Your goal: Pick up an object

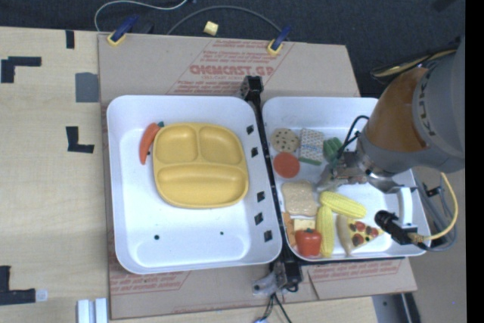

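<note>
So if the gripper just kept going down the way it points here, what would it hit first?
Probably the corn cob or the toast slice: the gripper sits just above both in the right bin, though depth is hard to judge.

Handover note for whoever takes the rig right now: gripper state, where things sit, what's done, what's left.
Gripper: low over the right bin, amid the toy food; the view does not settle what it has.
Right bin: cookie, grey cracker, green piece, red disc, toast, two corn cobs and, tomato, pizza slice.
Left bin: yellow divided plate, carrot at its left edge.
Done: nothing visibly lifted.
Left: grasp one object and raise it.
</note>
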`<action>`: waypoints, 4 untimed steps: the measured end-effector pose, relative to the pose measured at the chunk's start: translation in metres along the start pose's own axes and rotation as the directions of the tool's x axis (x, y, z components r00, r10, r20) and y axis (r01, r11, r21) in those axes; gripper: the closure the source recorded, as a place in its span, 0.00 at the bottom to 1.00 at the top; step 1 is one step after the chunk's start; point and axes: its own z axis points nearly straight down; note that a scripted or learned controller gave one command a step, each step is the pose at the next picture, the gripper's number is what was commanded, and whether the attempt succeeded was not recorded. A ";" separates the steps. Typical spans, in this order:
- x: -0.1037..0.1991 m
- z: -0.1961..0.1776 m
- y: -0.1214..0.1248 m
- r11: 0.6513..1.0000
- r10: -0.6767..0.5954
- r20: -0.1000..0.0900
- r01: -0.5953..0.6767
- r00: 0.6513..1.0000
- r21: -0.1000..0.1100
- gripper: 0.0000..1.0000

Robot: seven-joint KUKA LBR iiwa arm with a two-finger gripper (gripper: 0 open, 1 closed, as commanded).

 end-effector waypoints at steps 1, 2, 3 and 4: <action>0.000 0.001 0.000 1.000 0.000 0.000 0.000 1.000 0.001 0.00; 0.051 0.012 0.129 1.000 -0.009 0.003 0.009 1.000 0.000 0.00; 0.042 0.014 0.136 1.000 0.000 0.001 0.000 1.000 0.017 0.00; 0.027 0.013 0.138 1.000 0.002 0.002 -0.002 1.000 0.006 0.00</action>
